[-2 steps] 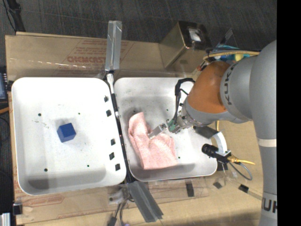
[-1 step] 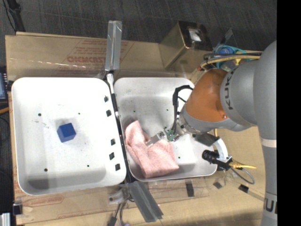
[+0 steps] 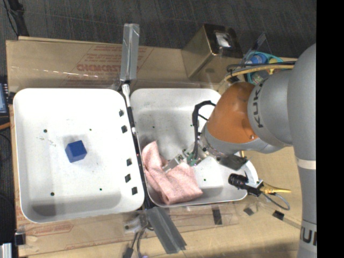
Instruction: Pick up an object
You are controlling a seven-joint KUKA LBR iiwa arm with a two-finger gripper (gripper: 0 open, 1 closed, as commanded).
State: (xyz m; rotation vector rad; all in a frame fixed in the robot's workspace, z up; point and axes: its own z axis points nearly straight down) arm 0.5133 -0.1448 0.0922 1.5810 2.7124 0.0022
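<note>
A crumpled pink cloth [image 3: 167, 177] lies in the front left corner of the right bin [image 3: 161, 107]. My gripper [image 3: 180, 162] is low over the cloth's upper right part, its fingertips at or just above the fabric. A small blue cube [image 3: 76, 150] sits alone near the middle of the left bin [image 3: 32, 117]. The grey arm with its orange band reaches in from the right and covers much of the right bin's right side.
A metal divider strip [image 3: 129, 52] runs between the two bins at the back. A tan box [image 3: 210, 48] stands behind the right bin. Brown cardboard lies under and behind both bins.
</note>
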